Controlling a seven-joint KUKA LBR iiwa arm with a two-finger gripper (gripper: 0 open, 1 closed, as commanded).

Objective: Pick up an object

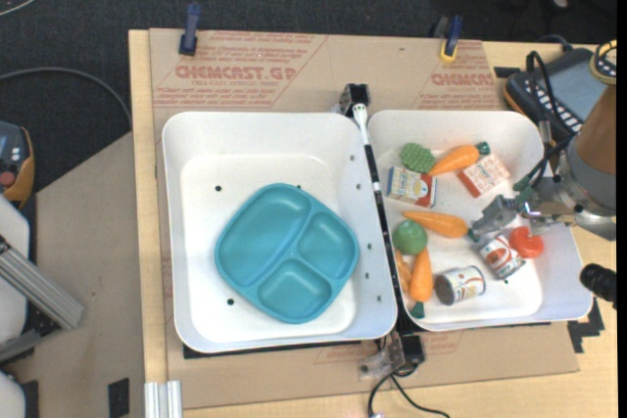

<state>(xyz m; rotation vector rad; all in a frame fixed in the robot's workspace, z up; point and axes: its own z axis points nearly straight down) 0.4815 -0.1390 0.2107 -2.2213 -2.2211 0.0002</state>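
Note:
The right bin (558, 294) holds several toy foods. At its back lie an orange carrot (457, 160), a green knobbly piece (416, 156), a small white carton (411, 186) and an orange-red box (485, 176). Further forward are a second carrot (437, 225), a green ball (409, 237), a third carrot (421, 277), a dark can (459, 286), a red-and-white can (502, 257) and a red tomato (528, 245). My gripper (492, 220) reaches in from the right. It hangs low over the bin's middle, just above the red-and-white can and beside the second carrot's tip.
In the left bin (186, 210) lies a teal divided plate (286, 252). A black bar (369, 173) runs along the seam between the bins. Two clamps (189, 27) hold the cardboard base at the back. Cables and a dark device (554, 93) sit at the right rear.

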